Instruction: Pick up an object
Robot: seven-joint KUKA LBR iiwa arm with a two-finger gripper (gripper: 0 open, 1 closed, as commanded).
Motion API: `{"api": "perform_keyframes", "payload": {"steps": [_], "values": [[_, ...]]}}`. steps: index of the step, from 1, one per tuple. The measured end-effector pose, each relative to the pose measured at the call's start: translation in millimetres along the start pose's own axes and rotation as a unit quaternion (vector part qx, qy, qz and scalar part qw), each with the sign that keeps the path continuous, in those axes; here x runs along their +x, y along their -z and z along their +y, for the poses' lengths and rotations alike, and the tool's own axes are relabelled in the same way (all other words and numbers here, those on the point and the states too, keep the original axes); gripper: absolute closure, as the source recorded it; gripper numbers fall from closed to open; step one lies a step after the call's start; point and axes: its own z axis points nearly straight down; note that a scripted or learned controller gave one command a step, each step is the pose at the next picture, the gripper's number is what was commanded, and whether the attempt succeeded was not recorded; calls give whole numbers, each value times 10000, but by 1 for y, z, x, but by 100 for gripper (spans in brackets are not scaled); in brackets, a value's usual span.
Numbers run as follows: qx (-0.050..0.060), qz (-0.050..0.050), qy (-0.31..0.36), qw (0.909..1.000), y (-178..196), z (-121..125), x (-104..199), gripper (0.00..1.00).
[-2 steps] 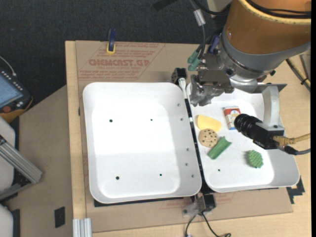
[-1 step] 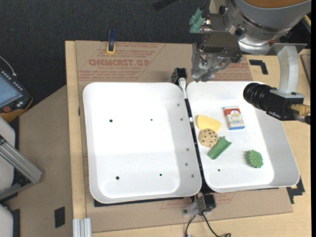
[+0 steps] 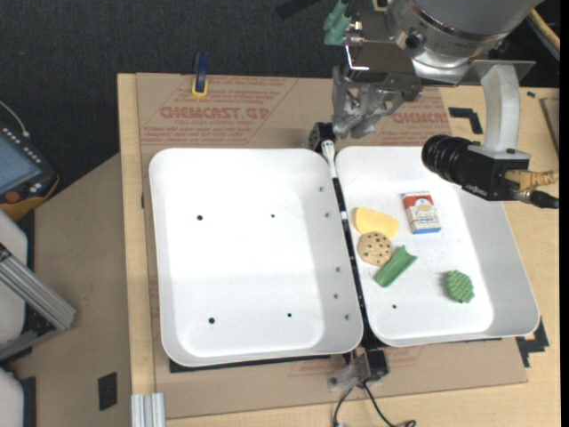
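The bench [image 3: 80, 265] is covered by a brown cardboard sheet [image 3: 258, 105] printed with red lettering along its far edge. Two shallow white bins sit directly on the cardboard, side by side and touching along their inner rims: the left bin [image 3: 169, 238] and the right bin [image 3: 511, 265]. A small blue-and-yellow clamp [image 3: 201, 76] grips the sheet's far edge near its left corner. At the near edge, between the bins, sits a small dark clip with a cable [image 3: 366, 372]

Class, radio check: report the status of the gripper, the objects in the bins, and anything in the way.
Gripper above the bins' far edge, holding nothing visible. Yellow wedge, cookie, green stick, small box, green lump in right bin. Path clear.
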Motion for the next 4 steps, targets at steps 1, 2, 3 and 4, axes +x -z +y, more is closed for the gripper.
{"api": "perform_keyframes", "payload": {"steps": [1,2,3,4], "values": [[116,-34,-39,9999,-161,-14,-38,100],[44,-8,-1,10000,-165,-12,-17,100],[-93,5,-58,9999,2,-11,-103,100],[109,-19,-17,9999,-156,-14,-89,100]]}}
